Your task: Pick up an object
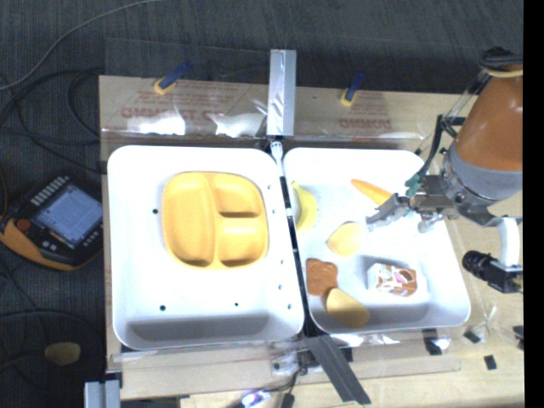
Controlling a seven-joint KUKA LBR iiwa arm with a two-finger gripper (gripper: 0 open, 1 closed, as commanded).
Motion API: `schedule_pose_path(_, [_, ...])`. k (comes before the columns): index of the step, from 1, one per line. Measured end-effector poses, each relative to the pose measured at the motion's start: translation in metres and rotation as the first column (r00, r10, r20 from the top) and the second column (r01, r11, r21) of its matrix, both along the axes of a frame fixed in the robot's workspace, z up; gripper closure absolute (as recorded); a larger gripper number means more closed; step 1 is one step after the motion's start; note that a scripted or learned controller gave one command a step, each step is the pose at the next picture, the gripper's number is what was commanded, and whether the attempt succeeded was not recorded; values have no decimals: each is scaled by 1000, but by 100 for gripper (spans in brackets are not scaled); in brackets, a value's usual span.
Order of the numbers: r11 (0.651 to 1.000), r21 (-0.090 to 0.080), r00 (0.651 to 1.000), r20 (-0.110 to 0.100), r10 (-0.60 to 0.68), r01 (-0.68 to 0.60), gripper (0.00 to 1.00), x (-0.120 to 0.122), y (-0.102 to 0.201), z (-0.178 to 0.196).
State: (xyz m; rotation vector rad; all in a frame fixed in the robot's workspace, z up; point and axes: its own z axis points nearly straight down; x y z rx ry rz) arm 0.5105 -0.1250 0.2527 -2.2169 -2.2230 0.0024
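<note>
My gripper [384, 210] hangs over the right bin [442, 313], near its upper right part, and stands open with nothing between its fingers. An orange carrot-shaped piece [369, 189] lies just up and left of the fingertips. A pale yellow lump [343, 239] lies below and to the left of the gripper. A white printed packet [393, 279] sits nearer the front. A brown cookie-like piece [320, 274] and a tan wedge [346, 308] lie at the front left. A yellow piece [303, 204] rests against the bin's left wall.
The left bin [136, 313] holds a yellow divided tray [214, 218]. A metal divider post [281, 92] stands behind the two bins. A handheld control pad [55, 219] lies on the floor to the left.
</note>
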Motion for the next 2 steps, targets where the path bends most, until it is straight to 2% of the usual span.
schedule_pose_path(1, [998,-2,998,0,-61,61,0,75,-38,-99])
schedule_pose_path(2, [1000,-5,1000,11,18,-18,0,130,-69,-164])
